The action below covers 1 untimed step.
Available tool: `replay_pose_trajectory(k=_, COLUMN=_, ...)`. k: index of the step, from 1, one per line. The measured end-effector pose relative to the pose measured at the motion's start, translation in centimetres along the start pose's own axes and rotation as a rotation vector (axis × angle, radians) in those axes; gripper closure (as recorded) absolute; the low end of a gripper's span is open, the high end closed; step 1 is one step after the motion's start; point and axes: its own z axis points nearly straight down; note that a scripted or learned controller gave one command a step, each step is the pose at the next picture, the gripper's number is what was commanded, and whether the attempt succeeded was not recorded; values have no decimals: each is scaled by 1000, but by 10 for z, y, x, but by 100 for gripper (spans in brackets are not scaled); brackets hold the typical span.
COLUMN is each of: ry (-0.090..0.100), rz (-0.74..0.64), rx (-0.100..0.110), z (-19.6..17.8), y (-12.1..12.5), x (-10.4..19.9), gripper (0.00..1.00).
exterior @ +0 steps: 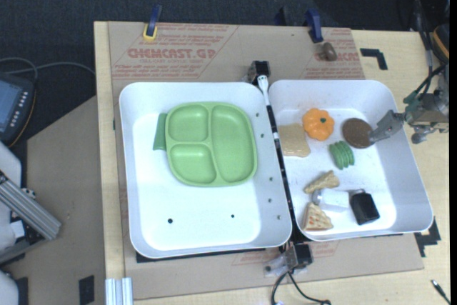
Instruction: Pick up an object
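At frame centre-left we see the left bin (pixel 143 175) holding a green divided plate (pixel 211 143). In the right bin (pixel 400 175) lie a tan bread slice (pixel 293 140), an orange pumpkin (pixel 318 123) and a brown disc (pixel 355 132). The gripper (pixel 385 126) touches the disc's right side; we cannot tell its state.

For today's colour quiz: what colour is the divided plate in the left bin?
Light green. The plate shows best in the camera view.

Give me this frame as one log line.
phase: reach | gripper: right bin, beside brown round object | grasp: unconfirmed | green tray: left bin
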Motion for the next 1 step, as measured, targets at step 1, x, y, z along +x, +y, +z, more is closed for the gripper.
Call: replay_pose_trajectory(k=1, ry=-3, rz=-3, rx=-12, z=-6, y=2, x=0, gripper=0)
